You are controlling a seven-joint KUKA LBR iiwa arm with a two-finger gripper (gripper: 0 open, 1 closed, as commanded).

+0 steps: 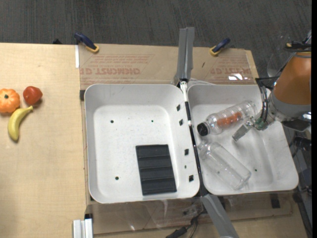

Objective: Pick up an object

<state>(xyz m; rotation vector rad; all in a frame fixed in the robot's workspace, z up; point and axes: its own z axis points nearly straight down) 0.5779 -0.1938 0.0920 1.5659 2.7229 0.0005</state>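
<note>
The arm (293,86), grey with an orange band, reaches into the right bin (277,180) from its right side, and the tool (246,128) sits low over the bin's upper middle. The tool lies just beside the base end of a clear plastic bottle (229,118) with a black cap and orange contents; the bottle lies on its side, its cap toward the divider between the bins. Whether the tool is spread or closed cannot be told at this angle, and nothing is seen clamped in it. Below the bottle, a clear plastic cup (227,163) lies tipped over in the same bin. In the left bin (99,133), a black ridged block (157,169) rests flat near the front wall. Far left of the bins, on the tabletop (39,182), lie a banana (16,123), a tomato (32,95) and an orange fruit (8,101)
</note>
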